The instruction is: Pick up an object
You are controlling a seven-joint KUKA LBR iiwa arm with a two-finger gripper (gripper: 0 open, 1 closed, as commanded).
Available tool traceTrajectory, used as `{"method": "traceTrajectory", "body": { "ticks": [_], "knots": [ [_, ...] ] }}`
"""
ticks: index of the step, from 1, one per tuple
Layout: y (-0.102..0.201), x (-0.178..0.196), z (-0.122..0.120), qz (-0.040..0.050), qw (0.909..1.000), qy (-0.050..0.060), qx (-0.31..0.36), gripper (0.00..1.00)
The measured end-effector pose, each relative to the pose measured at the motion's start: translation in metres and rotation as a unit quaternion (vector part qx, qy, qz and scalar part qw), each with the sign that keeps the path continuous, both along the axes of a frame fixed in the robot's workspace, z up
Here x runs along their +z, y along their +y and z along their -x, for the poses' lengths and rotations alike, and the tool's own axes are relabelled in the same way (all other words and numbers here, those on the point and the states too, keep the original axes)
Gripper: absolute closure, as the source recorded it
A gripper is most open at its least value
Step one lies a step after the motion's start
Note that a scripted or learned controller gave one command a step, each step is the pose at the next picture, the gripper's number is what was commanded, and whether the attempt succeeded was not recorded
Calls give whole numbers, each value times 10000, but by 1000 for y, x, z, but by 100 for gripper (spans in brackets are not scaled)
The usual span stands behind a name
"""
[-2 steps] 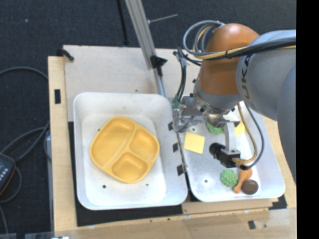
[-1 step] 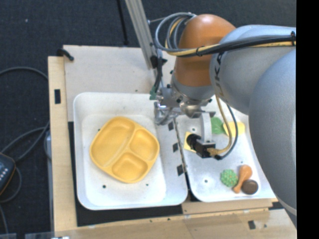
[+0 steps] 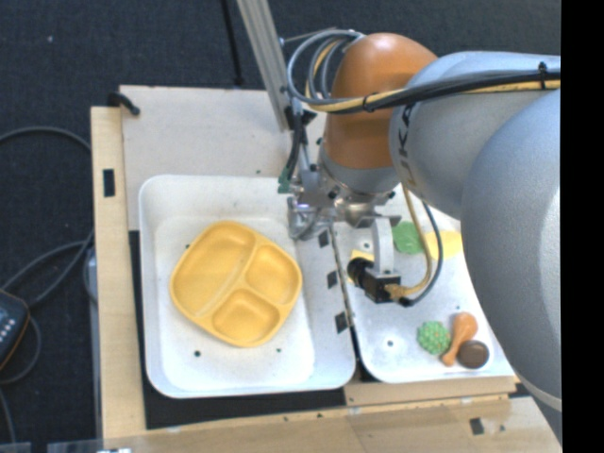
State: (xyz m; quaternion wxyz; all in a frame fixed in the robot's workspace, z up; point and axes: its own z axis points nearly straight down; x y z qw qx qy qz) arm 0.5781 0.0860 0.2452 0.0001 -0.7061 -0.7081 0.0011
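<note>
The gripper (image 3: 307,213) hangs over the right rim of the left bin (image 3: 151,206) — whether its jaws are spread or pressed together I cannot tell. The yellow plate (image 3: 236,281) lies nearest, at 8 o'clock; the green toy (image 3: 433,336) sits well apart, at 4 o'clock.

The pale wooden bench (image 3: 109,253) carries two shallow white bins side by side, their inner rims meeting, and the gripper (image 3: 304,219) hangs over the far end of that shared seam. The left bin (image 3: 151,281) spreads away to the gripper's left and toward the camera, while the right bin (image 3: 396,352) lies to the gripper's right, partly under the arm. A dark sheet (image 3: 236,401) shows beneath the bins along their left and near edges, and a pale panel (image 3: 198,130) covers the bench beyond the gripper.
</note>
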Motion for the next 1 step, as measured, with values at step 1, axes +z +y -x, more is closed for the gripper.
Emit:
{"method": "traceTrajectory", "body": {
  "ticks": [1],
  "knots": [
    [0,1,0,2,10000,-3,7,0]
  ]
}}
